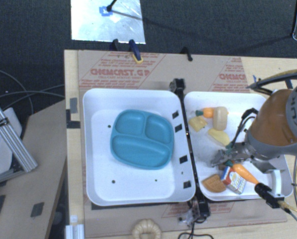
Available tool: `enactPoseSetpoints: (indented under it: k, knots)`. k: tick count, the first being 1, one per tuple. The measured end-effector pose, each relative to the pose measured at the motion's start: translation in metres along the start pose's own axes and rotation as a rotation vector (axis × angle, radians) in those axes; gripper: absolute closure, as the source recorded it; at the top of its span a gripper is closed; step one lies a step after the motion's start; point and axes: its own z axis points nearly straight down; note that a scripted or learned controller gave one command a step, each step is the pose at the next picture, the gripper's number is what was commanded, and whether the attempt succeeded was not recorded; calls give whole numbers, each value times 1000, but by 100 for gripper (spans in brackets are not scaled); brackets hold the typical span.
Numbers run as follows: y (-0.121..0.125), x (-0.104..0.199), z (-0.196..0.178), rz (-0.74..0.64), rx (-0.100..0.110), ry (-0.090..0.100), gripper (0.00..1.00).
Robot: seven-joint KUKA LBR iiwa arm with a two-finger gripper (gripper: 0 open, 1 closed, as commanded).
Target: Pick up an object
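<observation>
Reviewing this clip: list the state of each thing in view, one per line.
Blue tray: lying flat in the left bin, nothing in its compartments.
Carrot: lying in the right bin, beside the end effector.
Cookie: lying flat, untouched.
End effector: low over the right bin.

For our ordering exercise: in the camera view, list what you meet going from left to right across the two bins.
Left bin → blue divided plate → black divider between the bins → yellow toy pieces → gripper → orange-banded arm.
</observation>
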Motion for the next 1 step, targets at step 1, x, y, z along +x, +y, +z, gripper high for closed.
enactPoseSetpoints:
  k: [1]
  knots:
    - [0,0,-1,1,-4,-1,0]
